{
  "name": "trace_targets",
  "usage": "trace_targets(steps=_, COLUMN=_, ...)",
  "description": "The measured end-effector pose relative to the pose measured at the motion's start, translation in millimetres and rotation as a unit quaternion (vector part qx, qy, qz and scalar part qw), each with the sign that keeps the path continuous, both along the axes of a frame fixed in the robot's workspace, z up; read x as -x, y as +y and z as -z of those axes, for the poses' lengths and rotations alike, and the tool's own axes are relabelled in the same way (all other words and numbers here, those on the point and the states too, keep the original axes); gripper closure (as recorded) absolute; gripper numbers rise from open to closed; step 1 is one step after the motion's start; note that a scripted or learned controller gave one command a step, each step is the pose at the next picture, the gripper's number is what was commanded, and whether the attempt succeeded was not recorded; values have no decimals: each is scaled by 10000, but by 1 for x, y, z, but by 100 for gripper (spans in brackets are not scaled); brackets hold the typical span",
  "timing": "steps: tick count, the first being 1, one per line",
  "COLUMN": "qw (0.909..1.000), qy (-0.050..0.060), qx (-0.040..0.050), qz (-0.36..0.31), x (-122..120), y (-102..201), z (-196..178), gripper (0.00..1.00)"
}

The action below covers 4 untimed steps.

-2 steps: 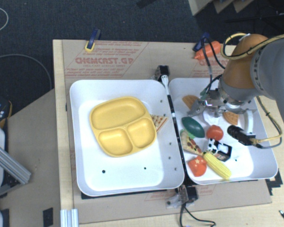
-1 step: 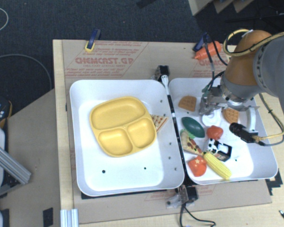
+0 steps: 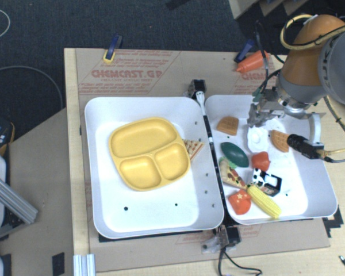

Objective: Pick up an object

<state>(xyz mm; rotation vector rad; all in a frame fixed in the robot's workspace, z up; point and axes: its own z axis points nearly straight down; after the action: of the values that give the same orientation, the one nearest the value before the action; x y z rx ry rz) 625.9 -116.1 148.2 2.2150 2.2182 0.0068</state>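
I note a worktop (image 3: 132, 76) bearing two white bins. The pincer (image 3: 256, 119) hangs over the right bin (image 3: 316, 183), near a white object (image 3: 255, 138). Its opening I cannot tell.

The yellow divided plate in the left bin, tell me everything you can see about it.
The yellow divided plate looks like smooth moulded plastic with rounded corners and three compartments: one long section across the far side and two smaller ones nearer the camera. It lies flat, slightly rotated, in the left bin. A waffle-patterned piece sits at its right edge. Its compartments hold nothing visible.
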Motion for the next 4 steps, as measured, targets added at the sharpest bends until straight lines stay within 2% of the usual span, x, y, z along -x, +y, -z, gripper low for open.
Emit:
trace_targets(steps=1, qw=10000, qy=-10, qx=4, qz=2, x=-5, y=-4, z=-64, gripper=100)
trace_targets(steps=2, qw=10000, qy=13, qx=-2, qz=3, x=-6, y=-4, z=-78, gripper=100)
trace_targets(steps=3, qw=10000, qy=57, qx=-20, qz=-8, x=32, y=31, z=-83, gripper=100)
trace_targets(steps=4, qw=10000, qy=58, qx=-17, qz=-1, x=75, y=53, z=-91, gripper=100)
